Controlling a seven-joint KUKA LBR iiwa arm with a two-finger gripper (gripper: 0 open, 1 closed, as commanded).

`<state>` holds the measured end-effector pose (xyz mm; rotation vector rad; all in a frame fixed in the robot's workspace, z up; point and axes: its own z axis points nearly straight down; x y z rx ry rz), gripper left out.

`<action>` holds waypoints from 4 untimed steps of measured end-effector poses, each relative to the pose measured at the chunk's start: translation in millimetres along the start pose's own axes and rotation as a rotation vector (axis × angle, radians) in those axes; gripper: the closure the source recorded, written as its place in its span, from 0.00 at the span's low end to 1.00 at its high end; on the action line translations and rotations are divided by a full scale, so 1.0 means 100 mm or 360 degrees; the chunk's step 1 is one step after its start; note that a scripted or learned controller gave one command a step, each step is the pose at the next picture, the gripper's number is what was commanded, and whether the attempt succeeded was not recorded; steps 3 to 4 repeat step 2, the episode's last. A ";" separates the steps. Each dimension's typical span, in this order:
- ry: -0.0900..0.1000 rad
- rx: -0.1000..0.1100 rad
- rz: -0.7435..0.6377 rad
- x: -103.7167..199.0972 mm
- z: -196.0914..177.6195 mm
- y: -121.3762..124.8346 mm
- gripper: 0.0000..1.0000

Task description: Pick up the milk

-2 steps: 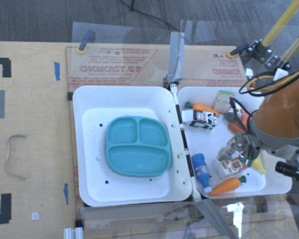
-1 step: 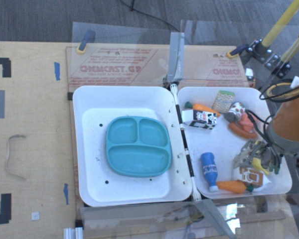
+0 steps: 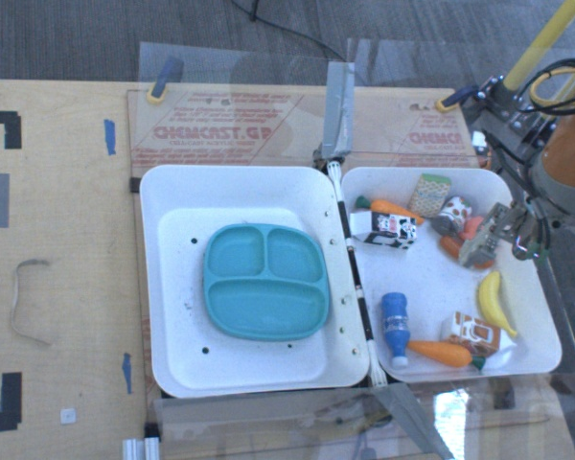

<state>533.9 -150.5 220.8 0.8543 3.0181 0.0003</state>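
Observation:
The milk [image 3: 390, 228], a small white carton with black cow patches, lies on its side at the upper left of the right bin [image 3: 546, 353], close to the wall between the bins. My gripper [image 3: 483, 241] hangs over the bin's upper right, about a hand's width to the right of the milk. It is just above an orange-red toy [image 3: 451, 245]. Nothing of the milk is under it.
An orange carrot [image 3: 396, 207] touches the milk's top edge. Nearby are a green checked packet [image 3: 429, 195], a grey toy [image 3: 452, 214], a banana [image 3: 495, 302], a blue bottle [image 3: 395, 326], a second carrot [image 3: 443, 354] and a brown-and-white carton [image 3: 474, 332]. The left bin [image 3: 163, 257] holds a teal divided plate [image 3: 265, 281].

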 end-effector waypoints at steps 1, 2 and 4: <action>-0.0007 -0.0002 0.0502 -0.54 -0.57 0.33 1.00; -0.0020 -0.0006 0.0498 -0.56 -0.69 0.35 1.00; -0.0020 -0.0006 0.0498 -0.56 -0.69 0.35 1.00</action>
